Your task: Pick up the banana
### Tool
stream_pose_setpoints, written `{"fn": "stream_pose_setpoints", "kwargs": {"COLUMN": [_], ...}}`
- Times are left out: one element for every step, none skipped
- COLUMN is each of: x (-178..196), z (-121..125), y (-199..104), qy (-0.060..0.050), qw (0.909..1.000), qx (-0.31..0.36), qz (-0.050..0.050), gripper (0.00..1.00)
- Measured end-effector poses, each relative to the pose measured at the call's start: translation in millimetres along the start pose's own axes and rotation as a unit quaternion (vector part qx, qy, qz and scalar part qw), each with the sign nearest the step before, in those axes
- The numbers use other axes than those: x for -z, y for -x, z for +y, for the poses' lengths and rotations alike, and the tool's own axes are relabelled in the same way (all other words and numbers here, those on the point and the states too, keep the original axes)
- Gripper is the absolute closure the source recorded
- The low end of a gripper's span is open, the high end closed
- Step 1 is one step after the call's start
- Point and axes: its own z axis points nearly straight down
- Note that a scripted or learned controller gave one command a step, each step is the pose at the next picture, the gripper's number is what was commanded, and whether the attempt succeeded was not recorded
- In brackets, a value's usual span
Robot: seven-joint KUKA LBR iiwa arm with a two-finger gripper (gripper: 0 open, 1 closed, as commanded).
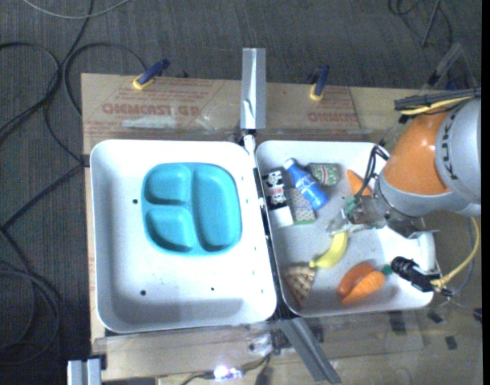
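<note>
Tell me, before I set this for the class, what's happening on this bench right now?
A grey robot arm with an orange band reaches into the right-hand white bin. Its claw sits just above the upper end of the yellow banana, which lies on the bin floor beside an orange toy carrot. The left-hand white bin holds a blue divided plastic tray.
</note>
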Motion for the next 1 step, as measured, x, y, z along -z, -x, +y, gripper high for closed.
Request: {"fn": "stream_pose_setpoints", "kwargs": {"x": [139.3], "z": [7.0], "y": [-106.4], "qy": [-0.007], "qw": [0.9853], "qx": [-0.171], "qz": [-0.001], "gripper": [1.0]}}
